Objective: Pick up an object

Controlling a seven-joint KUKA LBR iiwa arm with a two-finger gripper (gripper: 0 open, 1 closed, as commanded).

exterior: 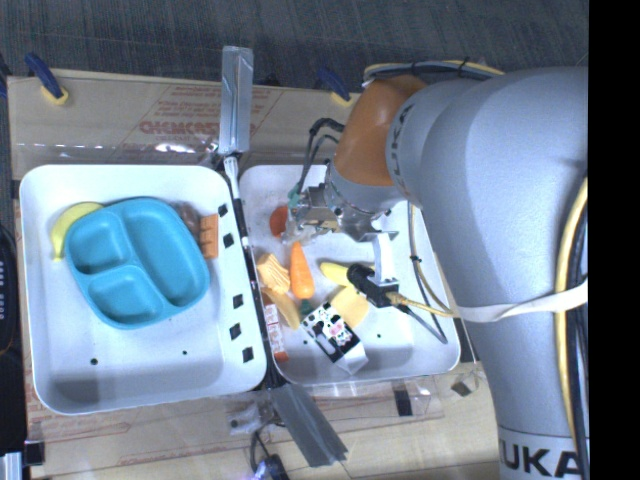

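the arm [480, 168] leans in over the right bin [425, 353], and the gripper [308, 211] hangs low at that bin's far end, close over the clutter. from where i stand i cannot tell whether it is open or closed; the wrist blocks the working end, and nothing shows as held.

the pickable things lie just below and toward the near side of the gripper. a small red piece [278, 219] sits right beside it, nearly touching. a little nearer lies the orange carrot [301, 270], with pale yellow pieces [274, 276] against its left side and a banana [338, 269] to its right. further off rests a black-and-white box [331, 330]. away to the left, in the other bin [40, 268], a blue divided tray [140, 258] lies over a yellow thing [68, 223].

i think the crowding is the risk. the carrot, the yellow pieces and the banana are packed so close that a descent could land on two at once, or nudge one aside and close on nothing. the red piece sits near the bin wall, which could block a clean grip.
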